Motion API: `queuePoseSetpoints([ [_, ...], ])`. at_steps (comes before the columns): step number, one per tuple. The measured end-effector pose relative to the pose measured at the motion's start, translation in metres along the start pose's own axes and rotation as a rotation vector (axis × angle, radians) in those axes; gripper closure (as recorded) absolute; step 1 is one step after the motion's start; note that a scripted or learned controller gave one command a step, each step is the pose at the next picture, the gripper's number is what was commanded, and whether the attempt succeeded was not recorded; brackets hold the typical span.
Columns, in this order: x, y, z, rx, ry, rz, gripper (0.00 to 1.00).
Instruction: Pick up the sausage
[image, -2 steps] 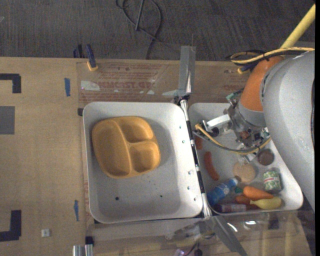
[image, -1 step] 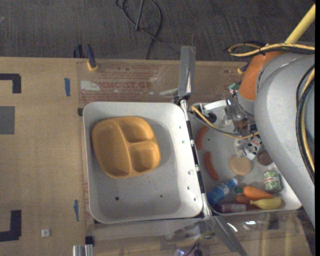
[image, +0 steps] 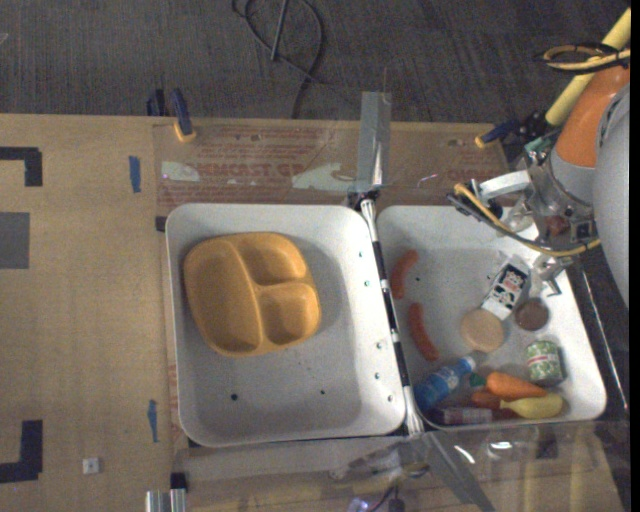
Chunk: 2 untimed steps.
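Observation:
Two reddish-orange sausages lie in the left part of the right bin (image: 440, 225). One sausage (image: 403, 272) is near the divider, and the other sausage (image: 422, 331) lies just below it. My gripper (image: 548, 266) hangs over the bin's right side, beside a small white carton (image: 507, 287). It is well to the right of both sausages and touches neither. The grey arm with its orange band (image: 588, 118) comes in from the upper right.
The left bin (image: 300, 400) holds an orange divided plate (image: 252, 292). In the right bin are a tan round lid (image: 483, 330), a brown disc (image: 531, 315), a green can (image: 543, 362), a carrot (image: 515, 384), a yellow banana (image: 536, 406) and a blue bottle (image: 445, 380).

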<state>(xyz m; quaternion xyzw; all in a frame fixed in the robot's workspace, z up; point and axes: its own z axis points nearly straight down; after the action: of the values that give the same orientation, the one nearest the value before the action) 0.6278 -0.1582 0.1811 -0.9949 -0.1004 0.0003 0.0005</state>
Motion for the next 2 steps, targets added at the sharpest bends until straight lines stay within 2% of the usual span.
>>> queuePoseSetpoints([
  [1, -0.010, 0.047, -0.089, -0.001, 0.000, 0.000, 0.00],
  [2, -0.019, -0.009, 0.049, 0.002, -0.002, -0.125, 0.00],
])
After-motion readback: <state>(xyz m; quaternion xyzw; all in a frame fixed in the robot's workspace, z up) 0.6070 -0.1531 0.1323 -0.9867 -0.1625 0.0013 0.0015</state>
